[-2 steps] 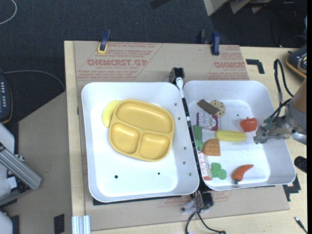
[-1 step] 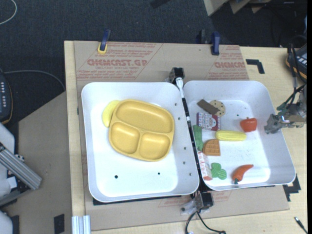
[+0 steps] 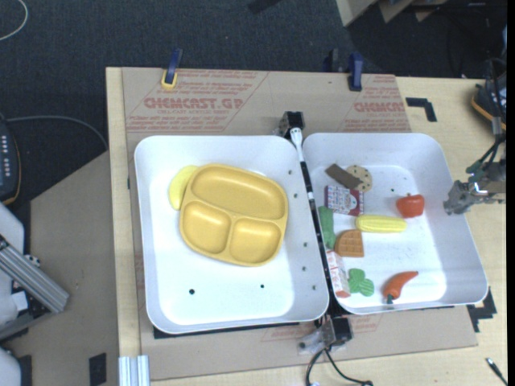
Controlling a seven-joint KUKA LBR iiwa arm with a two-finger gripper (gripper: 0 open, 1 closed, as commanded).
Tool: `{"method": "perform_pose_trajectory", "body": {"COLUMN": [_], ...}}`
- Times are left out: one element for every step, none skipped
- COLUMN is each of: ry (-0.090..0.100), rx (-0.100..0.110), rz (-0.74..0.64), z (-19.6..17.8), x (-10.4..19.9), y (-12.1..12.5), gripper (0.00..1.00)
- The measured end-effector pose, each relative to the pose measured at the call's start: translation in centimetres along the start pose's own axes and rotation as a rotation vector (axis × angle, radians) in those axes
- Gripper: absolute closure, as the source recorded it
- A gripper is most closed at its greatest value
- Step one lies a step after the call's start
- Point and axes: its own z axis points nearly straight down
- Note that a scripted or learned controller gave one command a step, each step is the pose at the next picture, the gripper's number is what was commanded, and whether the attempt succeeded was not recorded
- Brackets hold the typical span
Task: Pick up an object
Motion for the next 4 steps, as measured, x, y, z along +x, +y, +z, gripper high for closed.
{"method": "perform_pose_trajectory", "body": {"ry": [0.004,0.005,0.005,0.004], "rx": [0.006,0.006,0.007,0.007], "rz": [-0.002,-0.004,-0.004,-0.004], "z": [0.7,-0.4,-0.3,-0.2], "x": [4.9,9.7,16.0,21.0], "y": [0.5,-0.2,-0.1,0.0], "gripper": [1.00,1.00,1.00,1.00]}}
